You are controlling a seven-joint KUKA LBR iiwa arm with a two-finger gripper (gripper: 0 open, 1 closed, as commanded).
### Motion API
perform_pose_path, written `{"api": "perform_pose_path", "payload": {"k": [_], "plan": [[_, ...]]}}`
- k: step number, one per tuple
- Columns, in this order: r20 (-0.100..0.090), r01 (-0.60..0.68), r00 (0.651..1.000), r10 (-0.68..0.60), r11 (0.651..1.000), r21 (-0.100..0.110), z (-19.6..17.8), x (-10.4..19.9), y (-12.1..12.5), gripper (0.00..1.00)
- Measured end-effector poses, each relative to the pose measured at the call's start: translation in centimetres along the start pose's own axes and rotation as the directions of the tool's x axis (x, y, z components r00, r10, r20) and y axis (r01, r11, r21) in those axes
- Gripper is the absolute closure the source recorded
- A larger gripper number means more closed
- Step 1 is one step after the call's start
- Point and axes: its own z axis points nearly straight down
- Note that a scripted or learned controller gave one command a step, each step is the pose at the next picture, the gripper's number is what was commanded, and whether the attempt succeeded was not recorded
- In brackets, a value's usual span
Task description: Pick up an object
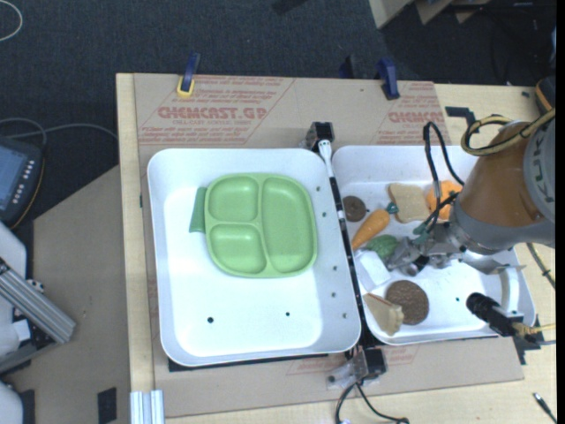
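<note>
The right bin (pixel 371 159) holds several food-like items. An orange carrot (pixel 371 228) lies near its left wall, with a small brown disc (pixel 354 208) just above it. A beige bread piece (pixel 408 201) and an orange piece (pixel 447 193) sit towards the back. A green leafy piece (pixel 383 246) lies in the middle. A round brown cookie (pixel 408 299) and a beige wedge (pixel 386 313) rest at the front. My gripper (pixel 412 254) hangs low in this bin, just right of the green piece and above the cookie. Nothing shows held in it.
The left bin (pixel 177 307) carries a green divided plate (pixel 260 224) in its upper middle. The arm's orange band and grey body (pixel 499 193) cover the right bin's right side. Blue and yellow clamps hold the cardboard at the bench's back edge.
</note>
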Motion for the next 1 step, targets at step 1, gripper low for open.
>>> {"api": "perform_pose_path", "payload": {"k": [1], "plan": [[0.000,0.000,1.000,0.000,1.000,-0.005,-0.01,0.00,-0.03,0.00]]}}
